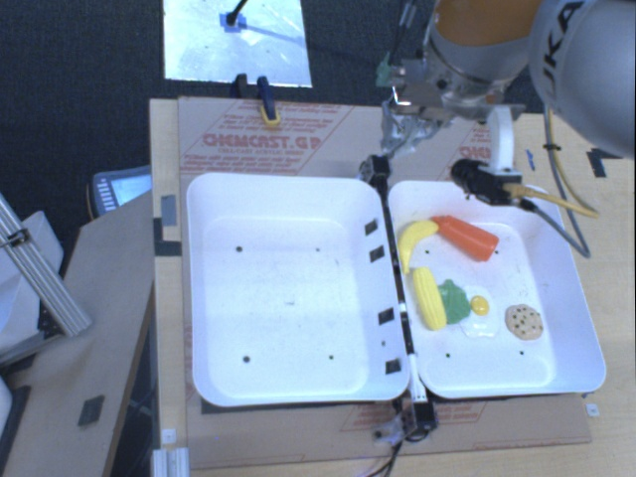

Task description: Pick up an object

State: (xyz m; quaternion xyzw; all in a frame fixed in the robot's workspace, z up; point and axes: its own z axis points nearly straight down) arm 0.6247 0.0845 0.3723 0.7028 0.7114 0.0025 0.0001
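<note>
The right bin (561,366) holds several toy foods. A yellow banana (415,238) lies by its left wall, with an orange carrot (467,237) just to its right. Nearer the front are a yellow corn cob (429,298), a green leafy piece (455,301), a fried egg (479,312) and a cookie (523,321). My gripper (400,139) hangs high over the back edge of the bench, near the divide between the two bins, behind the banana. It is apart from every object, and I see nothing in it.
The left bin (288,286) sits beside the right one, joined by black clips (386,256) along the shared edge. Cardboard (268,142) lies under both bins. A shiny plate (237,28) is at the back left.
</note>
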